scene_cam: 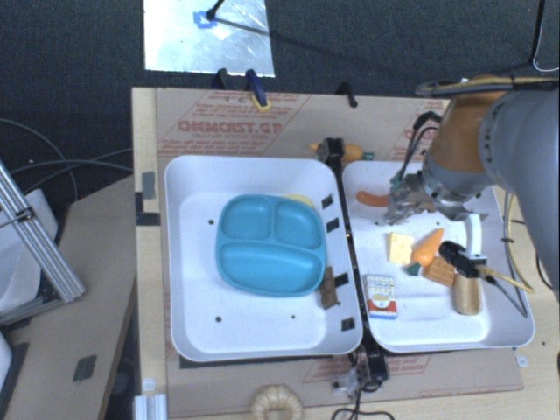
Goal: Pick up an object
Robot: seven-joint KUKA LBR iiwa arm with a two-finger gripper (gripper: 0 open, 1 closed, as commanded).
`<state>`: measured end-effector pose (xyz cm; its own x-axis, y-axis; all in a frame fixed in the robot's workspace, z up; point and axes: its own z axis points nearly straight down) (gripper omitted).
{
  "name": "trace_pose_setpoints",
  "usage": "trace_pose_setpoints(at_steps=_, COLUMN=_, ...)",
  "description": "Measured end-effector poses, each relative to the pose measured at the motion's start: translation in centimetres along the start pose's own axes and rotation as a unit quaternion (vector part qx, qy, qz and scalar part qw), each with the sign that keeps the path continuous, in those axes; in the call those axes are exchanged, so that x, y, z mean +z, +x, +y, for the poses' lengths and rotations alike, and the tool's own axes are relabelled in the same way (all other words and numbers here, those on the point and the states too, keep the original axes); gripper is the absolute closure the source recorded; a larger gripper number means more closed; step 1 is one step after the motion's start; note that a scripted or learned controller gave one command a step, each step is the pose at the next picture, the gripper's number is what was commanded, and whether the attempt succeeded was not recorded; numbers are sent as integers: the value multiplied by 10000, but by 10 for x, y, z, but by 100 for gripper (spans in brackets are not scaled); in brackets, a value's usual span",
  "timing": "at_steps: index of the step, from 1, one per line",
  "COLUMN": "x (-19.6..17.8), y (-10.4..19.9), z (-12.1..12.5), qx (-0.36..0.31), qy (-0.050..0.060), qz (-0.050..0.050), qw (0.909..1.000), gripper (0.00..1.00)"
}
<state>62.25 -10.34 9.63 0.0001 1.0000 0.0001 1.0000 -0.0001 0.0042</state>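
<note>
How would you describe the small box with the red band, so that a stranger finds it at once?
Look at the right bin, the one the arm reaches into. Near its front left corner, close to the divider, lies the small box. It is flat and rectangular, white with a red band, and lies apart from the yellow and orange pieces farther back.

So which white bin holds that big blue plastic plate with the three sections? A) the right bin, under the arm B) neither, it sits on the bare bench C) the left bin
C: the blue three-section plastic plate lies flat in the left white bin, apart from the gripper over the right bin.
</note>
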Motion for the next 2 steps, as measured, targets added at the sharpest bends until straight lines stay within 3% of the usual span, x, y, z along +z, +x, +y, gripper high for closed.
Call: trace_pose_setpoints(at_steps=2, x=-91, y=7, z=3, qx=-24, qy=-12, qz=-2, qw=10000, gripper=100)
